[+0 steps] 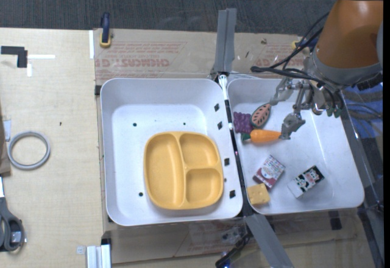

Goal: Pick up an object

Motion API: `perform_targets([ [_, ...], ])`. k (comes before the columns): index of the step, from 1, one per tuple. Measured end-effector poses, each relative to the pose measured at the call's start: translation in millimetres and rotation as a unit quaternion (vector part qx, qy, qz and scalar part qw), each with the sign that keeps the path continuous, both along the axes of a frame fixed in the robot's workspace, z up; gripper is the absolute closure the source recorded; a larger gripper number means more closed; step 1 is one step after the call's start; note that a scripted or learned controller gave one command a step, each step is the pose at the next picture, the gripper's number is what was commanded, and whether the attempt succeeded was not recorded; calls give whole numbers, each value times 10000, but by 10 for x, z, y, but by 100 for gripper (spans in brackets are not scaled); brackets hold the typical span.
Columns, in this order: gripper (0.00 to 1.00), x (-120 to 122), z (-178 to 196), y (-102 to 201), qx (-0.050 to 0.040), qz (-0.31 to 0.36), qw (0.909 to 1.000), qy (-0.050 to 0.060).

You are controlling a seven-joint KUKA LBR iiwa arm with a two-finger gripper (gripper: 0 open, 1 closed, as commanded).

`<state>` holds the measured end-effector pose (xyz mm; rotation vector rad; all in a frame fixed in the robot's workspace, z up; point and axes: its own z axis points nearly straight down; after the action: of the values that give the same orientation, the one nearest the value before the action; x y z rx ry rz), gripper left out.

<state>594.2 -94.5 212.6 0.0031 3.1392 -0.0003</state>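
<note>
Your gripper (291,116) hangs over the right bin (341,157), toward that bin's far edge, with its two fingers spread narrowly and nothing between them; one fingertip (290,128) sits just above the right end of the carrot (265,136), though you cannot tell whether it touches. You will find the carrot lying near the right bin's left wall, its long axis running roughly left to right, the green top toward the left wall and the orange body pointing toward the bin's middle; just beyond it, toward the far-left corner, lie a purple bunch of grapes (242,120) and a tilted watermelon slice (261,114). Nearer the front edge you see a small red-and-white packet (269,171), a yellow block (258,195) at the front-left corner, and a black-and-white carton (306,181) toward the front right. Your left bin (122,108) carries a yellow divided plate (183,169) with three compartments; on the bench's left edge rests a grey tape ring (27,150).
</note>
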Motion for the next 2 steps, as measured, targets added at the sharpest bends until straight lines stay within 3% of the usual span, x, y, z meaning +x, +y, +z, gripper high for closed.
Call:
perform_targets([
  [1, 0, 358, -1196, -20, -1, -499, 9988, -12],
  [2, 100, 372, -1093, -11, -6, -487, 9988, -35],
])
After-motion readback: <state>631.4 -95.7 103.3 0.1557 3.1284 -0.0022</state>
